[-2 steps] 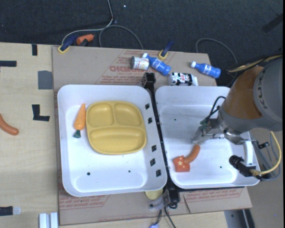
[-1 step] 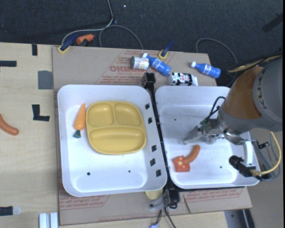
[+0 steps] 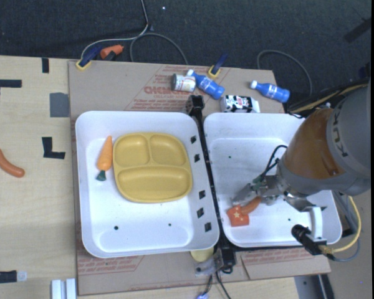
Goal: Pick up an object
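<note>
At the far left, a toy sausage [image 3: 8, 162] is lying on the wooden bench top [image 3: 25, 229], well apart from the bins. Moving right, the left bin [image 3: 137, 235] is holding a yellow divided plate [image 3: 153, 167], with a toy carrot [image 3: 105, 154] lying just beside the plate's left edge, its green end pointing toward the camera. Behind the bins, on the cardboard sheet [image 3: 112, 86], a small white bottle [image 3: 184, 81] and a blue bottle [image 3: 210, 86] are lying close together, a black-and-white packet [image 3: 240, 103] is sitting near the right bin's far rim, and another blue bottle [image 3: 271, 91] is lying further right. In the right bin [image 3: 274, 235], a red-orange flat object [image 3: 242, 214] is resting on the floor near the front left corner. The gripper [image 3: 257, 195] is reaching down right over this object's upper end, seemingly touching it; how wide the claw is standing cannot be told, nor whether it is grasping the object. The grey arm [image 3: 336, 148] is filling the right side.
</note>
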You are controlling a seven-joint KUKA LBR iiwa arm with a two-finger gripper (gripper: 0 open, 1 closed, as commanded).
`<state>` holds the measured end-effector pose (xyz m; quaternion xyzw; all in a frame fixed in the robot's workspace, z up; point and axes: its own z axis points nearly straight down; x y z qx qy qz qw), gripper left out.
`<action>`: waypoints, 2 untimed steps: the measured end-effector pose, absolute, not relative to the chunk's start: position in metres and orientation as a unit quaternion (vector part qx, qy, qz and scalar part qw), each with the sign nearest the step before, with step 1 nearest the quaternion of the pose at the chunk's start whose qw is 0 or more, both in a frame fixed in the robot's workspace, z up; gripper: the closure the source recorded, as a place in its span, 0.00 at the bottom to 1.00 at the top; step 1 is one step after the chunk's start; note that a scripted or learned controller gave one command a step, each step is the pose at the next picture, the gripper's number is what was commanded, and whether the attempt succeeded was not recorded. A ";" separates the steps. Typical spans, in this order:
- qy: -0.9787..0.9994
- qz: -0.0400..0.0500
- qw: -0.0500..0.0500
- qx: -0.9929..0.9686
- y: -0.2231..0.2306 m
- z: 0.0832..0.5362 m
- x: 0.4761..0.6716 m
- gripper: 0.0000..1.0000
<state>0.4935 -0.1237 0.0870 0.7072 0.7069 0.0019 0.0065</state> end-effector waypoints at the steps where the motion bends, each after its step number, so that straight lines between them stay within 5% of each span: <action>1: 0.706 0.002 0.006 0.708 -0.125 0.098 0.495 1.00; 2: 0.712 0.005 0.002 0.703 -0.035 0.189 0.547 1.00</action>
